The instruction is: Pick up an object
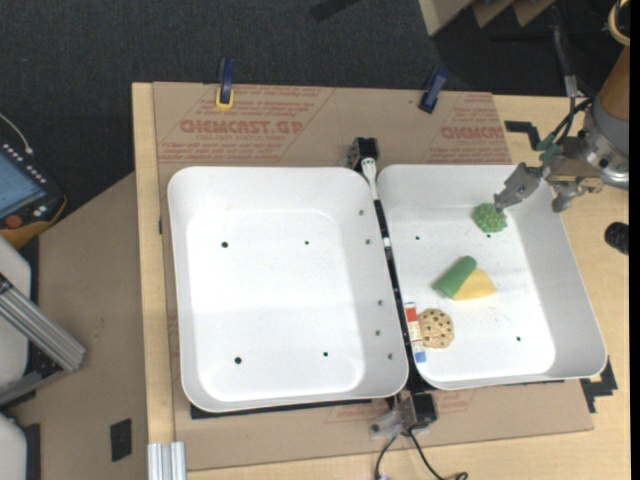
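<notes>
A small green broccoli-like piece (490,218) lies near the far side of the right bin (560,268), the gripper (538,190) spread open just above it, grasping nothing. Nearer in that bin lie a green-and-yellow wedge (464,280) and a cookie (434,327). Both bins, the left bin (200,268) too, rest on a cardboard sheet (300,118) clamped to the bench above dark carpet (150,18).

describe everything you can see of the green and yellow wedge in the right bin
The green and yellow wedge-shaped object looks like soft foam or plastic: a rounded green part on the upper left, a yellow pointed part on the lower right. It lies flat, tilted diagonally, near the middle of the right white bin, apart from the other items, touching only the floor.
</notes>
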`<state>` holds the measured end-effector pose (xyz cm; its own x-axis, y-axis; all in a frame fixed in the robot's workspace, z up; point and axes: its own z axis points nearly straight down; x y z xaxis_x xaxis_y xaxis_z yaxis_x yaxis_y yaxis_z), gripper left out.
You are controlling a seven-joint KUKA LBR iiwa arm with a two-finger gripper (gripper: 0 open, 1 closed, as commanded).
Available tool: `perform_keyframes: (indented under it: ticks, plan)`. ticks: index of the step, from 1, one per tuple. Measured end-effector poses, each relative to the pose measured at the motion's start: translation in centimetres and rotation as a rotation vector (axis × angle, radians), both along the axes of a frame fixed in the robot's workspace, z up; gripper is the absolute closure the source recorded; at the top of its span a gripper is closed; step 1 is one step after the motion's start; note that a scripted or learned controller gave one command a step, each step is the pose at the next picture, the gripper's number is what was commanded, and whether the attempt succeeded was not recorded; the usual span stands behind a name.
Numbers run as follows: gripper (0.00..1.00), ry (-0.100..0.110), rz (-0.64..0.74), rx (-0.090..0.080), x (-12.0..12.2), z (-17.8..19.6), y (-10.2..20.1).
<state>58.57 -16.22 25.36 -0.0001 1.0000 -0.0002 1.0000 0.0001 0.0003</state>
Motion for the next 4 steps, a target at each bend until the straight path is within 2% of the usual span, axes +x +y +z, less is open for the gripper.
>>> perform_keyframes:
  ticks: [1, 2, 3, 4]
  plan:
    - [1.0, -0.004, 0.001, -0.001, 0.1, 1.1, 0.0]
    - [1.0, 0.004, 0.003, 0.003, -4.1, 2.6, 4.5]
    - [1.0, 0.001, 0.005, 0.003, -6.5, 5.3, 10.0]
    - [1.0, -0.001, 0.002, 0.0, -6.4, 6.2, 9.8]
